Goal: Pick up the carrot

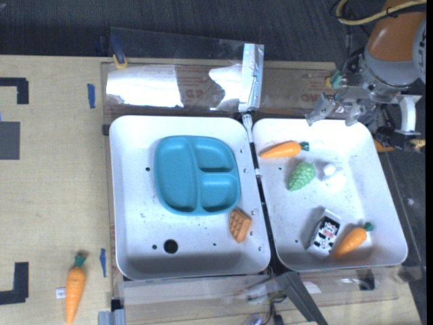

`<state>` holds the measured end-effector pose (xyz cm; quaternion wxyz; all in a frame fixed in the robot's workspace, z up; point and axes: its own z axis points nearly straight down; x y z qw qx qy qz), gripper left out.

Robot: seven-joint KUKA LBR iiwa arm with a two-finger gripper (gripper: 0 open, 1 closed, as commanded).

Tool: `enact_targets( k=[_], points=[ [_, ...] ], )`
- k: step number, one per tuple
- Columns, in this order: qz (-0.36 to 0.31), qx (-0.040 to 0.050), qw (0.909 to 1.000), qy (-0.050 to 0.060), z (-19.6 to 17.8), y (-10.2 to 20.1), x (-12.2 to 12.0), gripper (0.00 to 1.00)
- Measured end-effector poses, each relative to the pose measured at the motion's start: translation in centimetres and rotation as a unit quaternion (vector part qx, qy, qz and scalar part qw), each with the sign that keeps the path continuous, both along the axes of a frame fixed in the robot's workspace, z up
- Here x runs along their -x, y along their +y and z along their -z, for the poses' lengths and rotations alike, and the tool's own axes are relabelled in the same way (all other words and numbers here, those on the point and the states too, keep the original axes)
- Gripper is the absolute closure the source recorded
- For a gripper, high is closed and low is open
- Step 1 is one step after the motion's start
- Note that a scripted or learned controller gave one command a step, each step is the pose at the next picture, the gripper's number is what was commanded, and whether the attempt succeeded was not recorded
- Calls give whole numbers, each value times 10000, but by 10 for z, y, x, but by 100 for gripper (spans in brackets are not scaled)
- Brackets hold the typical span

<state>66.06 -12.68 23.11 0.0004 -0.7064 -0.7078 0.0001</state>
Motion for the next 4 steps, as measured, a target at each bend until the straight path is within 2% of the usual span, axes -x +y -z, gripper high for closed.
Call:
enact_targets(
  k=[1,2,3,4],
  points=[
    [717,-7,9974,41,84,37,-5,0],
    [-4,3,10000,-20,144,33,-7,0],
    [-6,5,10000,-46,132,34,-9,100],
    [-3788,23,9255,-51,43,68,-8,100]
  ],
)
